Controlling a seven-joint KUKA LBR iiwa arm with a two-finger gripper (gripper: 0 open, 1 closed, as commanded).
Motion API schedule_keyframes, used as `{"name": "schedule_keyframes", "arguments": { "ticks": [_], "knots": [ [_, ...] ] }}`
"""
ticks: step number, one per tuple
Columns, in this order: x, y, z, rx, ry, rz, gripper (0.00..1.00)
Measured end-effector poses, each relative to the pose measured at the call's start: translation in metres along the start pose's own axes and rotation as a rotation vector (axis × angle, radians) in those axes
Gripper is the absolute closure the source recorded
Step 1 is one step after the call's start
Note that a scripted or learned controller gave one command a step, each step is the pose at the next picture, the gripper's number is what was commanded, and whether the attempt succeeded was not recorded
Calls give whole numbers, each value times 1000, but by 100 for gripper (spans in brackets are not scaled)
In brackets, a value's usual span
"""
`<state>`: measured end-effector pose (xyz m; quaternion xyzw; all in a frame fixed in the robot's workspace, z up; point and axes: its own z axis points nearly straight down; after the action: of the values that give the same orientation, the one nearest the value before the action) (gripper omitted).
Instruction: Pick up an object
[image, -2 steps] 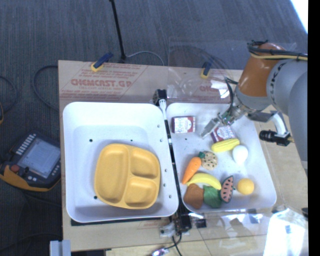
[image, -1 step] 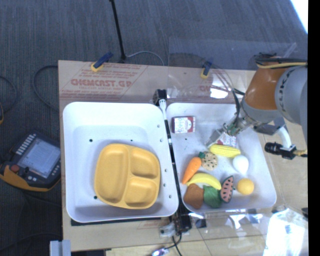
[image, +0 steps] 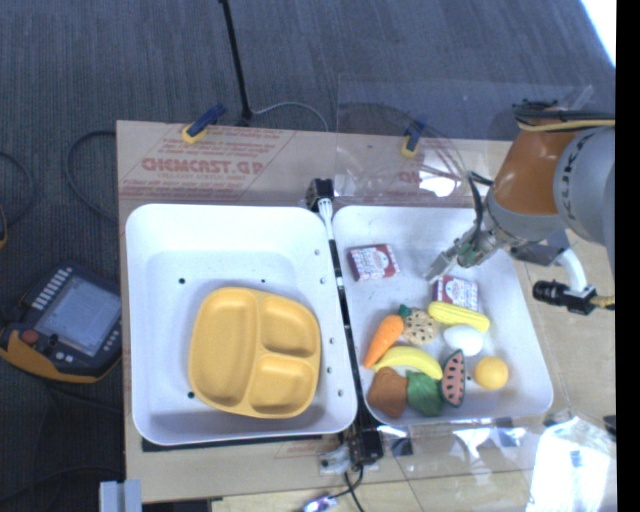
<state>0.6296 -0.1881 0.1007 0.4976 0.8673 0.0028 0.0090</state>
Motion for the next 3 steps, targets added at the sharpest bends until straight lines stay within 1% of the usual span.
{"name": "schedule_keyframes", "arguments": {
  "ticks": [1, 2, 3],
  "knots": [
    [54, -18, -91, 12, 12, -116, 100],
    [-22, -36, -192, 11, 12, -401, 100],
    [-1, 40, -129, 11, 16, -319, 100]
  ]
}}
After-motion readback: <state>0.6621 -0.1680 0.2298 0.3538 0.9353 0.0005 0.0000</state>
